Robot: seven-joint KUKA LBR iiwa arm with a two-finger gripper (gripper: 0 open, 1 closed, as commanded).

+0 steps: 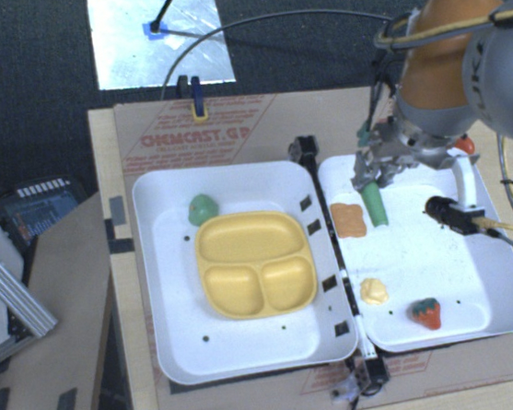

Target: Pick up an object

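Over the right bin [504,294], your gripper [370,176] meets the green stick [373,205]; its grip is unclear. It looks light, stiff and slippery, so pinch mid-length.

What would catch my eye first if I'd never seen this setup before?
Probably the yellow divided tray filling the middle of the left bin, with a small green lump just beyond its far corner. Next, the grey and orange arm leaning over the right bin, its tool right above a green stick-shaped item, with a strawberry-like toy near the front.
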